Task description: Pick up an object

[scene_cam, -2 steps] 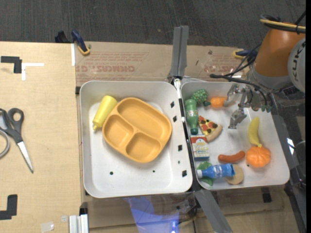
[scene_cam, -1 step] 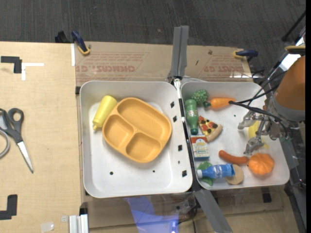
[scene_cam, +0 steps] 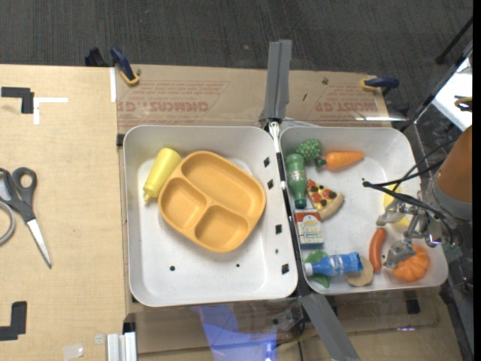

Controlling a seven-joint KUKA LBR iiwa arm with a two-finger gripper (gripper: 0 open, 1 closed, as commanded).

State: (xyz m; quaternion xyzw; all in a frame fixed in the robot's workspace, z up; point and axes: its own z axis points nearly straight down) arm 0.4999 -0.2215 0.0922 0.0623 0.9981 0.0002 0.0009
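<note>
Orange pumpkin toy (scene_cam: 412,265) sat at 4 o'clock in the right bin (scene_cam: 353,138), touching the hand (scene_cam: 400,241) just above it. Hand's grip state: cannot tell. Red sausage (scene_cam: 376,248) lay just at 9 o'clock of the hand. Left bin (scene_cam: 203,288) carried an orange divided plate (scene_cam: 212,200) and a yellow bottle (scene_cam: 161,171). Scissors (scene_cam: 26,213) lay on the tabletop (scene_cam: 56,126).

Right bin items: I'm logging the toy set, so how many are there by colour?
Green: 2, broccoli toy, green bottle
Orange: 2, carrot, small pumpkin
Red: 1, sausage
Blue: 1, bottle
Mixed: 2, pizza slice, small carton
Total: 8
</note>
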